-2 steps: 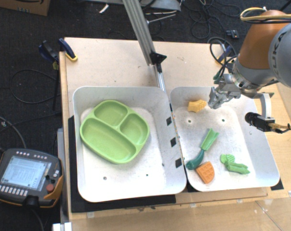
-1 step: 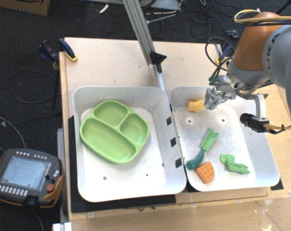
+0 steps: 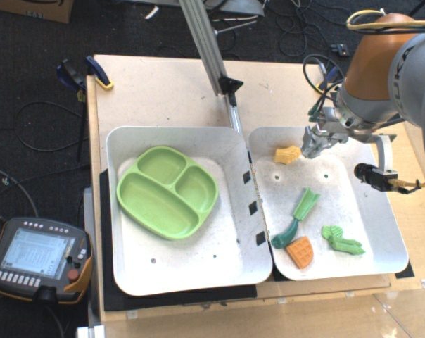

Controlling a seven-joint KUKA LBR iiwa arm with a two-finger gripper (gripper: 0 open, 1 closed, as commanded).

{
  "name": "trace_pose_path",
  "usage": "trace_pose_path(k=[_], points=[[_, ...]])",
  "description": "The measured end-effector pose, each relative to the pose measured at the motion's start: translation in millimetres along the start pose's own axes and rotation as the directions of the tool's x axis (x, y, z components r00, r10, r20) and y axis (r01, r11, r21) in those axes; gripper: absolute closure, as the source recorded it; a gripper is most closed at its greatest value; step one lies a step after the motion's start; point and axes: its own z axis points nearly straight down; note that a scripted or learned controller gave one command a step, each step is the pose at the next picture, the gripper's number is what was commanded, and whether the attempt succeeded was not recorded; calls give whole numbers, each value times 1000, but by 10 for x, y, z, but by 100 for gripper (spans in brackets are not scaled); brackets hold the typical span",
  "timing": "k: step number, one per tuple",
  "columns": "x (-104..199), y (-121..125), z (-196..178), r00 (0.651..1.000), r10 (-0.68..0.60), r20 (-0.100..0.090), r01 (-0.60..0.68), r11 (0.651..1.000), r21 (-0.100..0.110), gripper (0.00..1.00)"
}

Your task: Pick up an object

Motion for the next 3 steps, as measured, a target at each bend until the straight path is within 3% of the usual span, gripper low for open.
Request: trace_pose_path(k=[2, 3], points=[[-205, 70, -220, 1000, 2, 1, -2, 1000, -1, 100], [-162, 89, -51, 1000, -1, 0, 1, 1000, 3, 100]])
